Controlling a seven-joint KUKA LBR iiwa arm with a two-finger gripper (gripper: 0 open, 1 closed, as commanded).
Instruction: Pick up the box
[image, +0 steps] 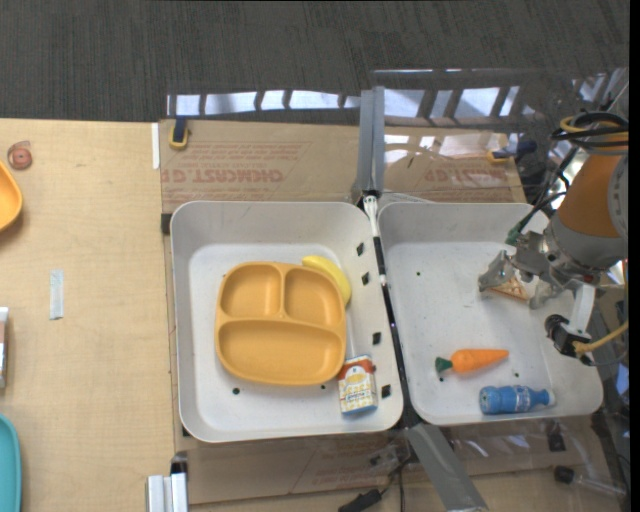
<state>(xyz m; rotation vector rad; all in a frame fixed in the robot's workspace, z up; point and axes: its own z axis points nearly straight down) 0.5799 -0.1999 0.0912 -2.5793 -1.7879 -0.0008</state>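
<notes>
Camera view: looks down at a slant on two white bins side by side.
Left bin (190, 330): carries an orange tray, a yellow piece and the box.
Tray (282, 323): orange, three compartments, lying flat about mid-bin.
Yellow piece (330, 275): tucked against the tray's far right corner, partly under its rim.
Box (357, 385): small carton, white with orange print, near the left bin's near right corner, touching the tray's near right corner, lying with its top toward the far side; well apart from the gripper.
Right bin (440, 250): carries a carrot, a bottle and something tan beneath the gripper.
Carrot (472, 360): orange with green end, lying crosswise toward the near edge, green end pointing left.
Bottle (514, 399): blue with white cap end to the right, lying on its side just beside the near edge, close to the carrot.
Arm (595, 215): grey with orange band, reaching in over the right bin's right edge.
Gripper (515, 275): low over the right bin near its far right part, above a tan patch; fingers too blurred and crowded to tell whether spread or pressed together, nothing clearly seen between them.
</notes>
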